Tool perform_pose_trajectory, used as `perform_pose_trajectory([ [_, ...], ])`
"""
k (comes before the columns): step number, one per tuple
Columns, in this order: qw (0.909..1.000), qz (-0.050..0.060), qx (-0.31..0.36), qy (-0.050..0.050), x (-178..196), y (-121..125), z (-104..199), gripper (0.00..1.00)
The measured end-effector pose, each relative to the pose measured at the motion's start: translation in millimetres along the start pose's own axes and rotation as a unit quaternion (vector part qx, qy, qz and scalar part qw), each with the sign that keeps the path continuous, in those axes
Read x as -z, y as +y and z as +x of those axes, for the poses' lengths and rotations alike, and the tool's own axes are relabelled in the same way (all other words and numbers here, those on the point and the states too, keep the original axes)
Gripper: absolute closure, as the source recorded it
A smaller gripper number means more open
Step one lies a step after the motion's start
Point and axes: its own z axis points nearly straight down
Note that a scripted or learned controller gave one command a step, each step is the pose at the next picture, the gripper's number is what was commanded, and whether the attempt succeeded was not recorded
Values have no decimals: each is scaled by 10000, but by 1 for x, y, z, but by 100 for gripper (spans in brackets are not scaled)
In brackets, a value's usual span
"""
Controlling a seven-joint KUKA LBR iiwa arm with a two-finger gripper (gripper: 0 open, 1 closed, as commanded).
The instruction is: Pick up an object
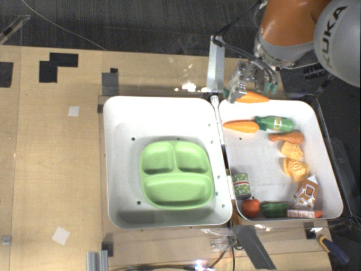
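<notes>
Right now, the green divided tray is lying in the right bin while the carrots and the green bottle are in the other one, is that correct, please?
Not quite: the camera view shows the green divided tray lying in the left bin, not the right. The carrots and the green bottle are in the other one, the right bin.

Left bin (121, 151): green divided tray (176, 173), centred.
Right bin (321, 145): carrot (241, 126), green bottle (274, 122), orange pieces (293, 151), small can (241, 184), tomato (251, 207), cucumber (274, 209), carton (305, 193).
Gripper (252, 82): above the right bin's far rim, an orange carrot-like item (252, 98) just below it (contact unclear).
</notes>
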Motion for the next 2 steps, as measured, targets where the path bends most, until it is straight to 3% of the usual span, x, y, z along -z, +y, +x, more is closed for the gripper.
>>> perform_pose_trajectory([
  [1, 9996, 33, 235, 158, -18, -42, 20, 100],
  [2, 9996, 21, 258, 108, -5, -38, 18, 100],
])
